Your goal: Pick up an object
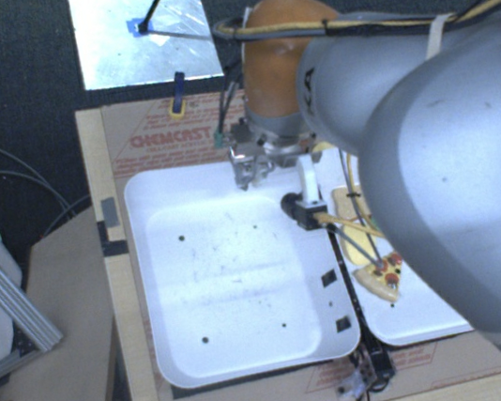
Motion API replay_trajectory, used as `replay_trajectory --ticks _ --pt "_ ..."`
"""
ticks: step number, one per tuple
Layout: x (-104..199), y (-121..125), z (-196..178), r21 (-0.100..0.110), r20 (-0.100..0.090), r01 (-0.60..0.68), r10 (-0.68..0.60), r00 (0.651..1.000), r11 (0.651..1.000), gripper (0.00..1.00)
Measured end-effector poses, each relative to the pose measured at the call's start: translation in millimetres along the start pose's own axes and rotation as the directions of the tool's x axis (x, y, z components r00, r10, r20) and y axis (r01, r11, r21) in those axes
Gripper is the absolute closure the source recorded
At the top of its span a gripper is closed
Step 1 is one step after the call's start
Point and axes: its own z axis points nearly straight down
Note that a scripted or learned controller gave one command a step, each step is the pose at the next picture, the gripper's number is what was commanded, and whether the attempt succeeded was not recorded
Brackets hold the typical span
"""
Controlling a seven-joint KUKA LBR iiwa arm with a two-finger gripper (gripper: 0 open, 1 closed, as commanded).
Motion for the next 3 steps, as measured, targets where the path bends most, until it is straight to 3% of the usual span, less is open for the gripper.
replay_trajectory --ticks 3 --pt "0 3 -34 -0.009 0.000 0.009 -0.009 1.000 1.000 1.00"
